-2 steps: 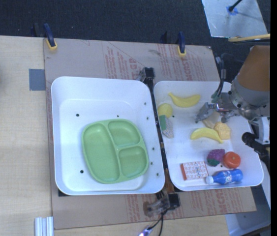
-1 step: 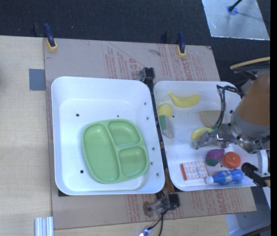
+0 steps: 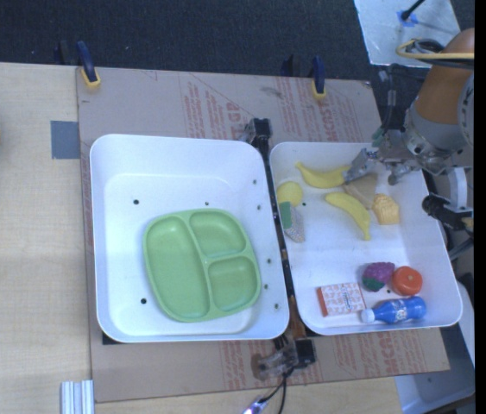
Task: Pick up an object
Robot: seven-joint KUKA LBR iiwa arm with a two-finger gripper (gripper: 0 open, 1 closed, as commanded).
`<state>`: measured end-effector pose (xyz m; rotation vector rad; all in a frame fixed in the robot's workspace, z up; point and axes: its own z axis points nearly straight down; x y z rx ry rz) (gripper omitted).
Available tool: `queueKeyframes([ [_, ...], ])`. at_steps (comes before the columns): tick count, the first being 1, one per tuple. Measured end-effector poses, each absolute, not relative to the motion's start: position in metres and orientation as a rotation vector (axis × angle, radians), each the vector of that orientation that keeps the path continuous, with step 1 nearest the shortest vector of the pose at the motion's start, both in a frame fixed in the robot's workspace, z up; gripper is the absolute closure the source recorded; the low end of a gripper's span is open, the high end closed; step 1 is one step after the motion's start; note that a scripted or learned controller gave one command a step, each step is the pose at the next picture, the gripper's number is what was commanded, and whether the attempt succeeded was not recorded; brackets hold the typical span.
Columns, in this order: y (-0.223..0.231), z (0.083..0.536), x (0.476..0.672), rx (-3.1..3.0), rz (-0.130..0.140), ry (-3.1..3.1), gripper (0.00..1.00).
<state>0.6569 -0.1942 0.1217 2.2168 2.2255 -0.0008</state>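
Clutter is the main hazard. The end effector point(image 3: 379, 164) hangs over the far end of the right-hand white bin point(image 3: 432, 231), and whether it is open or closed cannot be told from this slanted overhead angle; nothing is visibly held in it.

Just to its left, nearly touching, lies a yellow banana point(image 3: 322, 176). Directly below and slightly nearer the camera sits a second banana point(image 3: 350, 213), with a small tan object point(image 3: 386, 209) just beside that one. Any of these could serve as the thing to pick up.

Because the three sit so close together under the end effector, a descent could land between them, push one aside, or pinch two at once. The bananas are curved and smooth, so they would likely roll or slip out of a grip placed off-centre.

Farther from the end effector, toward the near end of the same bin, rest a purple object point(image 3: 379, 273), an orange-red ball point(image 3: 407, 280), a blue bottle point(image 3: 396, 311) and a small red-and-white box point(image 3: 341, 299). Well to its left, the other white bin point(image 3: 113, 231) holds a green divided tray point(image 3: 201, 264). Both bins sit on a wooden surface point(image 3: 18, 257).
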Motion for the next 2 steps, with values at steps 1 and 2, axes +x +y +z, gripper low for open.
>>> queueKeyframes([
  [1, -0.132, 0.098, 0.64, 2.206, 0.003, 2.22, 0.0],
  [2, -0.134, 0.11, 0.64, 2.201, 0.002, 2.22, 1.0],
])
